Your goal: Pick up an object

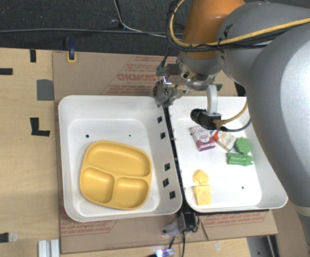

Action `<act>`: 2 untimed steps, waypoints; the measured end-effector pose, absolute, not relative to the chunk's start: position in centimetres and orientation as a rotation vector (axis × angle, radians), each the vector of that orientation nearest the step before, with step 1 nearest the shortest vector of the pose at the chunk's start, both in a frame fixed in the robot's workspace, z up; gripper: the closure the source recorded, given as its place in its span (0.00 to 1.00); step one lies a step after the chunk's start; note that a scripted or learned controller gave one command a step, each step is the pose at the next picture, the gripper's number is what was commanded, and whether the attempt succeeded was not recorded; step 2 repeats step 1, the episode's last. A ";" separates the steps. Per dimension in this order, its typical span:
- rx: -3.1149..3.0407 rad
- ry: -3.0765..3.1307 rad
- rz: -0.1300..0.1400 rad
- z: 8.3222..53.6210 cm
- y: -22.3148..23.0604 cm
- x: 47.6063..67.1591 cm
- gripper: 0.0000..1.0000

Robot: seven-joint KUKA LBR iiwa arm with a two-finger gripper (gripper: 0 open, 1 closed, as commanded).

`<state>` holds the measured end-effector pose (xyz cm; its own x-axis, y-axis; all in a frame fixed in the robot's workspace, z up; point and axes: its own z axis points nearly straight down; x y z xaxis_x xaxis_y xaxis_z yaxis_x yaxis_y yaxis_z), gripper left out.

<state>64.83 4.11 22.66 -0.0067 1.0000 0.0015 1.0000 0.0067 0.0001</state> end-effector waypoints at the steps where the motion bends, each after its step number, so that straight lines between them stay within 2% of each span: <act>1: -2.213 -2.228 0.001 22.0 10.1 65.4 1.00; 2: -2.213 -2.228 0.001 22.0 10.1 65.4 1.00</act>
